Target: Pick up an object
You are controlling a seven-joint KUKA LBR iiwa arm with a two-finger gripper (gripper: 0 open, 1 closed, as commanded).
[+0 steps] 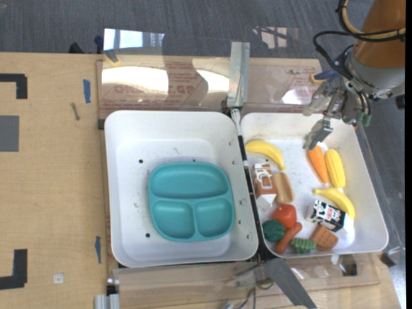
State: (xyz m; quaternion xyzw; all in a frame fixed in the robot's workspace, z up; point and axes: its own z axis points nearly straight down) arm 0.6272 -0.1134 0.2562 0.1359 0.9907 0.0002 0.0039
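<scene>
The gripper hangs over the far part of the right bin, just above the carrot. How far it is open I cannot tell, and nothing is seen in its hold. The carrot lies beside the corn cob, nearer to the bin's middle. One banana lies left of the carrot. The left bin holds a teal divided plate.

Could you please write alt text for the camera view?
The gripper hangs over the right bin, just above a carrot among toy foods. The left bin holds a teal divided plate.
</scene>
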